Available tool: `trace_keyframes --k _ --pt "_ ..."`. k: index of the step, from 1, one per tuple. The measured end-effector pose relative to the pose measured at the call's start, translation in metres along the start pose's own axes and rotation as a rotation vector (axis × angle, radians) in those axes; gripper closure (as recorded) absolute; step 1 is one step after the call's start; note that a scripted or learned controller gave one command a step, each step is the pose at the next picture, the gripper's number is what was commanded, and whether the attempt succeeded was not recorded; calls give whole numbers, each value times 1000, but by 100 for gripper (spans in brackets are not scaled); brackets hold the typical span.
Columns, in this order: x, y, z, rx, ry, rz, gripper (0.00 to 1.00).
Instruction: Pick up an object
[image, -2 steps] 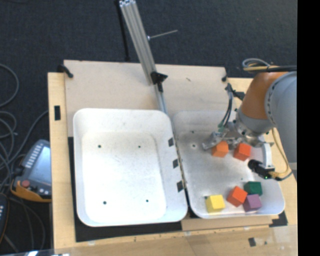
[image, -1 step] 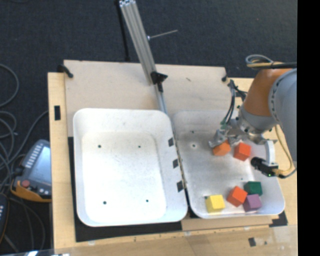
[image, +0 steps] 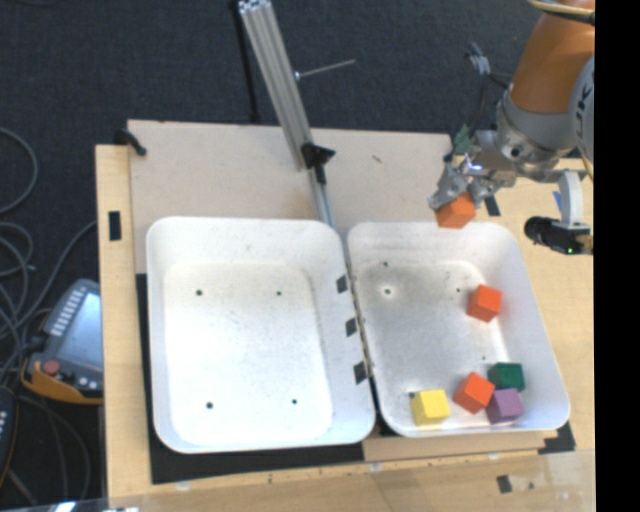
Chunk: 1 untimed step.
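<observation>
In the right bin (image: 520, 262) lie 5 blocks, while the hand (image: 462, 200) above its rim grips an orange block (image: 456, 212)

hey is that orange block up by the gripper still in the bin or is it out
Out. The orange block sits between the fingers of the gripper, lifted above the right bin's far rim.

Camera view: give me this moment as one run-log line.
gripper: shut on orange cube, raised over right bin back rim | in bin: five cubes
</observation>
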<state>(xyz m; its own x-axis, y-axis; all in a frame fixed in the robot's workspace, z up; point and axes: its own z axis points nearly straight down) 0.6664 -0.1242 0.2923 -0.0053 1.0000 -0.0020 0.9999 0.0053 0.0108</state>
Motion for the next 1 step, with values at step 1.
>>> trace_keyframes --k 1 --pt "83 -9 27 13 3 -3 100"
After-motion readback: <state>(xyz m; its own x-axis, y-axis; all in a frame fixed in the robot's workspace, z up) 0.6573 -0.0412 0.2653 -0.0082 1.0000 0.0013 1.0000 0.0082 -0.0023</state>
